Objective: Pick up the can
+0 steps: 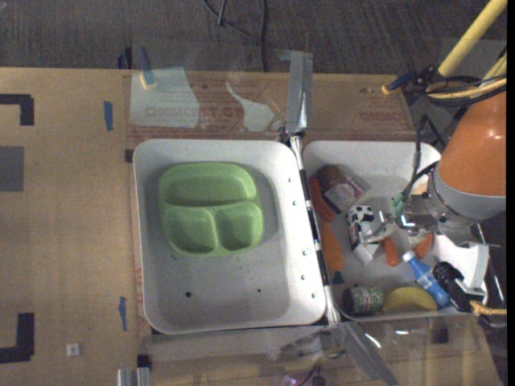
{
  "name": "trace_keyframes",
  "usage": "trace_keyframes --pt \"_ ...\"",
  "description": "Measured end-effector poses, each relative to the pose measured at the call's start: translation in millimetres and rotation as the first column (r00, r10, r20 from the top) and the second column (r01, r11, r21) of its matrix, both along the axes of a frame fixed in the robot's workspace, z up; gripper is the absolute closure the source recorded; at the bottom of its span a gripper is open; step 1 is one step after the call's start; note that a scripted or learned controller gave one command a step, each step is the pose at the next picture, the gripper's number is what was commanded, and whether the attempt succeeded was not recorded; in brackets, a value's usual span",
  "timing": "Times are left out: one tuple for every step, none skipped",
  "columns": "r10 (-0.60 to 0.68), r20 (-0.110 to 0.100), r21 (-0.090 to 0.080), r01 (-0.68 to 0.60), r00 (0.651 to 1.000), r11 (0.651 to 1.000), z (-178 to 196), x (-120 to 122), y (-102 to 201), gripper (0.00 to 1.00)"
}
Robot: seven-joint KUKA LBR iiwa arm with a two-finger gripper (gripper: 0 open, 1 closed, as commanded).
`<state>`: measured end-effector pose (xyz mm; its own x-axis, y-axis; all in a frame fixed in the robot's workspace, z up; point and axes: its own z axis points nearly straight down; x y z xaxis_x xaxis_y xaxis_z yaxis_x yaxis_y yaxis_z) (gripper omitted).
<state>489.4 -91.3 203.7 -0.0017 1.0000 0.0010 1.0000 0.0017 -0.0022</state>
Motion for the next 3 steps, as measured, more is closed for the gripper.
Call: trace_keyframes --pt "0.243 0.001 0.001 -0.243 0.97 0.97 -91 -11 -37 0.0" --pt "0.152 0.005 -0.003 -0.152 0.988 0.988 95 -9 -85 0.0" --pt "0.025 0.001 0.0 -0.025 1.0 1.0 -55 -2 -28 0.0"
